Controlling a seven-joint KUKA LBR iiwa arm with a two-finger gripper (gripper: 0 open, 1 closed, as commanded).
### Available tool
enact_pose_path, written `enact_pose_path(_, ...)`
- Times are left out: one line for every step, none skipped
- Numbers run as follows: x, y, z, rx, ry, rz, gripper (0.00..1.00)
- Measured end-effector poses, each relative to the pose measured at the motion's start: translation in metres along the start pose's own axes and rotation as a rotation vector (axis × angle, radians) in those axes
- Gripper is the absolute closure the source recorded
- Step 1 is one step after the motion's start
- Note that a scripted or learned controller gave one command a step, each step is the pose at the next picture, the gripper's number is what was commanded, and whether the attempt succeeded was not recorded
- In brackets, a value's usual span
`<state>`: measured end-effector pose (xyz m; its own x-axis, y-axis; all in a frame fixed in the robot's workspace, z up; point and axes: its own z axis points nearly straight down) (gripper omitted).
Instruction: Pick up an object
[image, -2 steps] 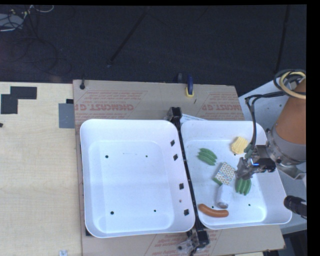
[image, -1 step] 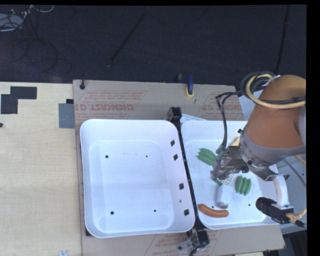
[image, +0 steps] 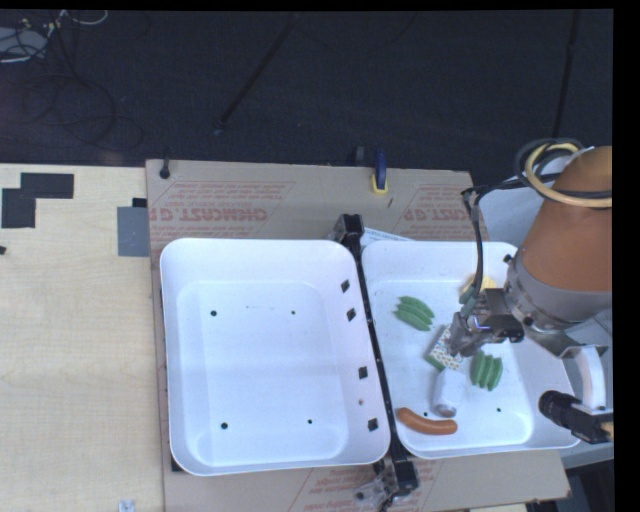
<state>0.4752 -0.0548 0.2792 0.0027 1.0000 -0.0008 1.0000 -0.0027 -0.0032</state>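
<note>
My gripper (image: 458, 345) hangs low over the middle of the right bin (image: 395, 275), reaching in from the right. A small pale card with a dotted pattern (image: 443, 352) lies right at its tip, touching or just below it. A green ridged piece (image: 414, 312) lies up and to the left of the gripper. Another green piece (image: 487, 372) sits just to its lower right. A grey-white cylinder (image: 443, 394) stands below the card, and an orange sausage (image: 427, 424) lies near the bin's front wall.
The left bin (image: 190, 330) is beside the right one, split from it by a black-clipped divider (image: 362, 330). Both rest on a cardboard sheet (image: 250, 195) on a pale wooden bench.
</note>
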Motion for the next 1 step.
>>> enact_pose_path(0.0585,0.0014,-0.114,-0.013,0.003,-0.01,1.0)
